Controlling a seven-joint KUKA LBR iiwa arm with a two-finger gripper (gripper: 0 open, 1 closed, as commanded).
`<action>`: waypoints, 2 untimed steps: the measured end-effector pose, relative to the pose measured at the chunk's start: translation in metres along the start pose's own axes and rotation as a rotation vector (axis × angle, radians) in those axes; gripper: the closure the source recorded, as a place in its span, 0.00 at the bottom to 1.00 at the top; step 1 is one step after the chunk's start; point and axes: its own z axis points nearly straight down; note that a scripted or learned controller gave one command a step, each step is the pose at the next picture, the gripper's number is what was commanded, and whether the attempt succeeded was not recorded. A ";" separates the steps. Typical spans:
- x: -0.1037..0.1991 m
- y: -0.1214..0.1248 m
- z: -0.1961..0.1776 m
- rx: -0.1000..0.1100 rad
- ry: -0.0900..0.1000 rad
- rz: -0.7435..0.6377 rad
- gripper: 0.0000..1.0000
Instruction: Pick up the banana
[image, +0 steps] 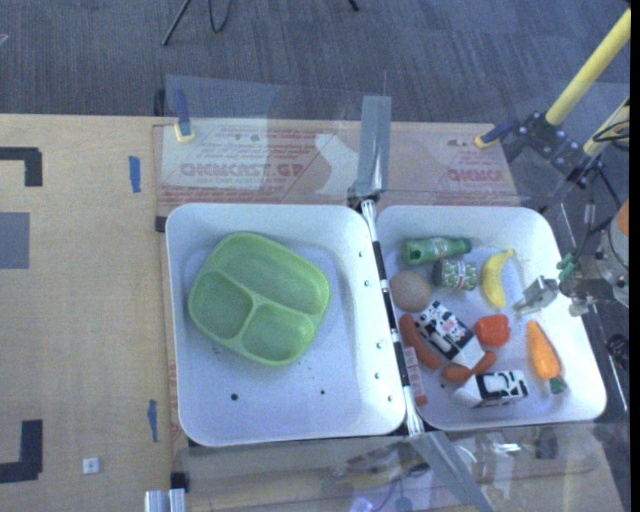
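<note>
A small yellow banana (495, 278) lies in the right-hand white bin (575, 405), toward that bin's far edge and a little right of its middle. It lies flat on the bin floor, long axis running from far edge to near edge, with a bare strip of floor on its right side, which probably gives room for a grasp from that side.

Just to its left stands a small round patterned tin (458, 274), and beyond that a green bottle (436, 248) lies on its side near the far edge. Nearer the front, a red tomato-like piece (492, 329) sits just below the banana's lower tip. An orange carrot (543, 354) lies toward the bin's right wall. A brown egg-shaped item (410, 291) rests by the bin's left wall.

The gripper (536, 293) reaches in over the right wall, just beside the banana's lower end and apart from it. It is too blurred to tell how the fingers stand; nothing is seen between them, so the banana is not yet picked up.

The left bin (190, 400) holds a green divided plate (259, 297) near its middle. Both bins sit side by side on the counter (80, 350).
</note>
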 end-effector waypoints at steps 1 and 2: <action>0.014 0.058 0.103 -0.005 -0.002 0.091 0.00; 0.015 0.059 0.092 -0.008 -0.002 0.090 1.00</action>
